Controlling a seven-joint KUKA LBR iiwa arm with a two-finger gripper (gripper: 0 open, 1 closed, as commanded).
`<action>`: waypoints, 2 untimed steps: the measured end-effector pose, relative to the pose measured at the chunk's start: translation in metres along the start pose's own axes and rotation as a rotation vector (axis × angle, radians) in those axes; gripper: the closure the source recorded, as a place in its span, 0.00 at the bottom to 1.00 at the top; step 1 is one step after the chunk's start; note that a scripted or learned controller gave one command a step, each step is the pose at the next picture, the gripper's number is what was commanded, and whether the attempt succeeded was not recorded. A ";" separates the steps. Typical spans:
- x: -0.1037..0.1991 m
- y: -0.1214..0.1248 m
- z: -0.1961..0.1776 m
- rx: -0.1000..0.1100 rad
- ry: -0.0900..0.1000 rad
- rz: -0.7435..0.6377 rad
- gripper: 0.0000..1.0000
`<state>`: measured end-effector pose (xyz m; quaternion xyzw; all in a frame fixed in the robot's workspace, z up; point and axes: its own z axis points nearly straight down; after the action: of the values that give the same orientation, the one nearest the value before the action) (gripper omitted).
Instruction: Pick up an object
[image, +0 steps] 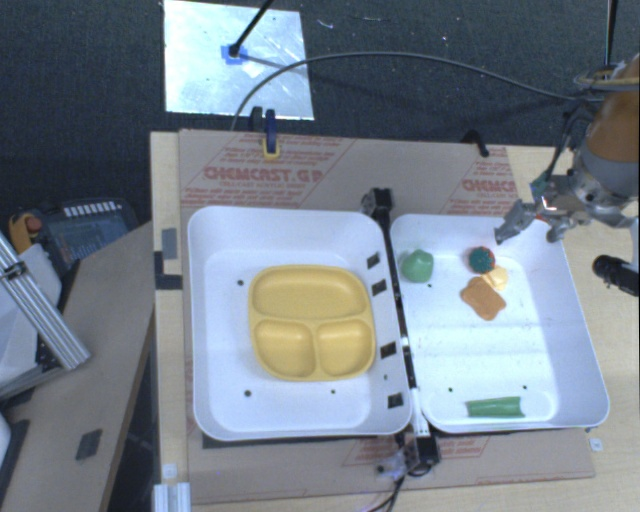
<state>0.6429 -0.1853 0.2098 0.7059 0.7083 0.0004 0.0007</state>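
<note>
While the claw (530, 226) hangs open and unladen, the teal ball (482, 260) lies just below-left.

The flat brown cardboard sheet (330, 165) lying under the two shallow white bins bears the red printed word "CHEMCAST GP", read upside down along its far edge just beyond the left white bin (215, 300). A second red print of the same kind sits on that cardboard beyond the right white bin (575, 330), too cut off and blurred to read fully.
</note>
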 end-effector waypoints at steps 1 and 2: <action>-0.001 0.002 0.041 0.002 0.000 0.001 0.00; 0.006 0.005 0.101 0.004 0.001 -0.002 0.00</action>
<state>0.6483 -0.1797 0.1084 0.7051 0.7091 -0.0006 -0.0012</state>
